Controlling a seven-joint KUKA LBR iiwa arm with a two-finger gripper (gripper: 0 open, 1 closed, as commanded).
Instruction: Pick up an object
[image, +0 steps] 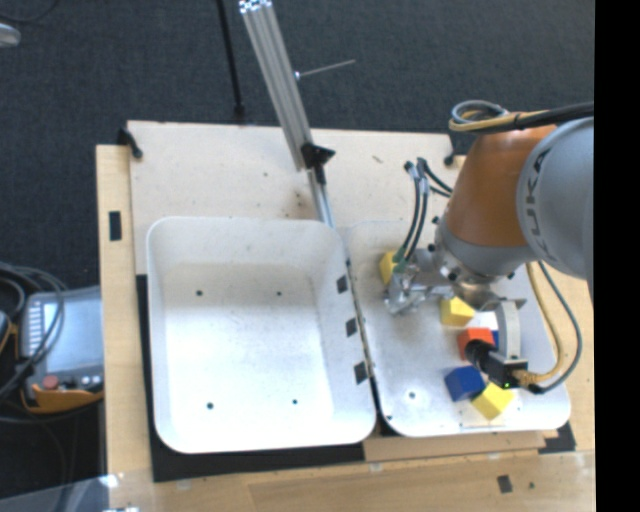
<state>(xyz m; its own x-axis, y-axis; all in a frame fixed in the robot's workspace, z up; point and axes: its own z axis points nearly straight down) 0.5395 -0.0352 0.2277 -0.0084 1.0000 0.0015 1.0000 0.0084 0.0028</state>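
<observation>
Where the gripper (405, 292) hangs in the right bin (420, 410), its finger state cannot be told; a yellow block (387, 266) beside it is partly hidden.

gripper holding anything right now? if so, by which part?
Cannot be told. The gripper is low in the right bin, just below a yellow block, but no object shows between its fingers.

The arm (520, 200) covers the far right part of the right bin (420, 400) and is cut off at the right. Its wrist partly hides a yellow block (387, 266). The jaws' state is unclear.
</observation>
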